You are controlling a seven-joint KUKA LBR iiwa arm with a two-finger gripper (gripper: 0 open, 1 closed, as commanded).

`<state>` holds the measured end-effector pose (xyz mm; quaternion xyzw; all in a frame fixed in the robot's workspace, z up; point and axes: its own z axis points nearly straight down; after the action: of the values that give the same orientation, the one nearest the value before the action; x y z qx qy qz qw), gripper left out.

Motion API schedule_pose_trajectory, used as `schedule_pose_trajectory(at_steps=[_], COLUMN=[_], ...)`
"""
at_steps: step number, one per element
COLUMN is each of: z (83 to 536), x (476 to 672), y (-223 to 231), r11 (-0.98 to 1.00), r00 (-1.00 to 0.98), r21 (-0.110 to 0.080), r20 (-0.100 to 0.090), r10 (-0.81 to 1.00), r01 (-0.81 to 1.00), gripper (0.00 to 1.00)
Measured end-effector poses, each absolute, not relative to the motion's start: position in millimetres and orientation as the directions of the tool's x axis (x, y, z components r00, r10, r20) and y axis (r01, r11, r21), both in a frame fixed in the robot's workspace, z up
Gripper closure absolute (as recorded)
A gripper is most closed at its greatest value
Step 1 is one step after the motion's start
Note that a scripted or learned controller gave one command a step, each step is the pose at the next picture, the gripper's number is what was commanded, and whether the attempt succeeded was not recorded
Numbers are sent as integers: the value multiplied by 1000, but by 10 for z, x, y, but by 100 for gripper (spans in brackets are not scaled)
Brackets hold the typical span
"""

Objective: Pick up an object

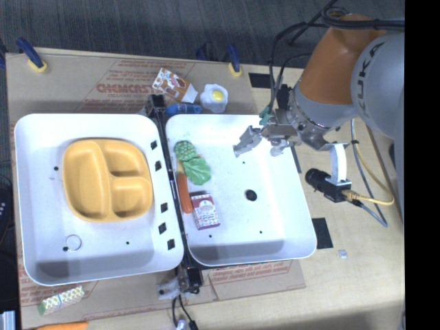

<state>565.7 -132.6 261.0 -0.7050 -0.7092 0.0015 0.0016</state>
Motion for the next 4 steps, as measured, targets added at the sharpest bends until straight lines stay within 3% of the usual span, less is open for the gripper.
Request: schedule_pose_trajectory(at_steps=[1, 2, 3, 4], z=[1441, 910, 1010, 1010], x=[5022, 4945, 4948, 4949], y=[-942, -980, -979, -978], r11=[124, 232, 239, 239], r00=[-124, -232, -239, -239], r21=[-7, -4, -6, -6], r20=[2, 3, 3, 3], r10=[992, 973, 971, 971], r01=[992, 973, 971, 971], gripper=[0, 0, 100, 0])
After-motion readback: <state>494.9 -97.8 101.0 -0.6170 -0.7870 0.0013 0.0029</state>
